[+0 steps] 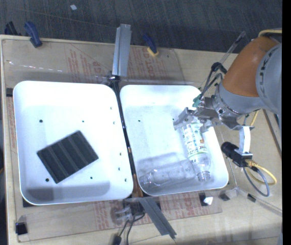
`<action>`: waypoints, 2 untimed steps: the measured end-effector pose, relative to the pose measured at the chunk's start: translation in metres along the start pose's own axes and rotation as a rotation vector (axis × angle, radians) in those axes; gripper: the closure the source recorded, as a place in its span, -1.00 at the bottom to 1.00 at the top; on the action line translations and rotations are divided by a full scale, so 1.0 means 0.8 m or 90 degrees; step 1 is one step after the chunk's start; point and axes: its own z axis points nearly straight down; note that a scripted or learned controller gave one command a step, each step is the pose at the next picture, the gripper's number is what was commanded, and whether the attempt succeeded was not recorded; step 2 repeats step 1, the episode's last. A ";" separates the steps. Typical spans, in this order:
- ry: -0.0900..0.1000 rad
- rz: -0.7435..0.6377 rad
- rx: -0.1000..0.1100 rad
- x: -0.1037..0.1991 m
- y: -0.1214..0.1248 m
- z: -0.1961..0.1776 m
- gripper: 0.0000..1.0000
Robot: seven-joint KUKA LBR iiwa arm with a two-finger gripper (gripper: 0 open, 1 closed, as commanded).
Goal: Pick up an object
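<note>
The grey arm with its orange band (249, 75) leans in over the right edge of the bench (186, 60), and this looks like the approach-and-grasp step, nothing lifted yet. On the bench, the left shallow white bin (28, 101) carries a dark ribbed rectangular slab (67, 156) near its front-left corner, lying flat and askew. The right shallow white bin (135, 101) holds two things: a clear plastic bottle (168, 171) lying on its side along the front wall, and a clear bottle with a white printed label (194, 146) lying by the right wall, cap end toward the front-right corner. The two-finger gripper (190, 117) sits right at the labelled bottle's upper end, touching or just above, hard to say! Whether it's spread or closed I cannot tell; metal and glare merge there. Next, I'd judge, it needs a firm closure across the bottle's body, then a straight lift. The clear bottle's outline nearly vanishes against the white.
</note>
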 end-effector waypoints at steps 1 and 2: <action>0.001 -0.018 0.001 0.005 0.006 0.008 -1.00; 0.001 -0.018 0.001 0.005 0.006 0.008 -1.00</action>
